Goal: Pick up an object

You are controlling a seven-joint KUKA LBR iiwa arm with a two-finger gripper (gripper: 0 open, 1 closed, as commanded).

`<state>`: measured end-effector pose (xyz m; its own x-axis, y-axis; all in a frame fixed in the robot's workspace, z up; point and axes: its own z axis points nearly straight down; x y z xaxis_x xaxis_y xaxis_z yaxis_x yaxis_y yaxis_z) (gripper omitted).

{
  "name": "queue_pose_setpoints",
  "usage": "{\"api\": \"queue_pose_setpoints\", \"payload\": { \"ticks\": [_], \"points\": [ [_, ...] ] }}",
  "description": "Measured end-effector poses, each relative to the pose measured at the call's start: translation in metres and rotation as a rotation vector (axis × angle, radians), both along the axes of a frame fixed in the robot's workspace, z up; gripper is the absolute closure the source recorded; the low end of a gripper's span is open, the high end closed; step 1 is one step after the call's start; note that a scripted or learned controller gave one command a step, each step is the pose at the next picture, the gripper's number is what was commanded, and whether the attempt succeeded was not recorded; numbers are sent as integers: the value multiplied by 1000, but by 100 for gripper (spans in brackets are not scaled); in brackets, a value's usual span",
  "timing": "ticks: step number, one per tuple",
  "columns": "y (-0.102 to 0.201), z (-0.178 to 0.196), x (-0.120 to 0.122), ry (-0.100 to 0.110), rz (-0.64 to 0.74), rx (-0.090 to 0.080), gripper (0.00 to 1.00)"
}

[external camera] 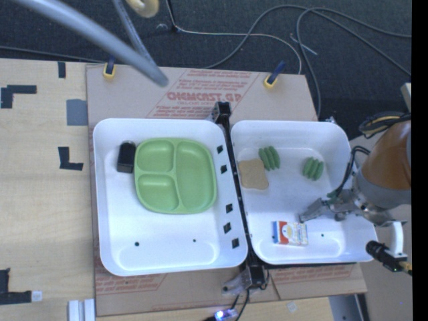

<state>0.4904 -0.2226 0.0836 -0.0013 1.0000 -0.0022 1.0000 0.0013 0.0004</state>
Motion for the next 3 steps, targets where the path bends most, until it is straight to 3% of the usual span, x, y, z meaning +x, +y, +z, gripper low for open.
{"api": "queue_pose_setpoints", "payload": {
  "ticks": [1, 3],
  "points": [
    [-1, 13, 1, -4, 0, -2, 100],
    [0, 114, 10, -5, 1, 0, 100]
  ]
}}
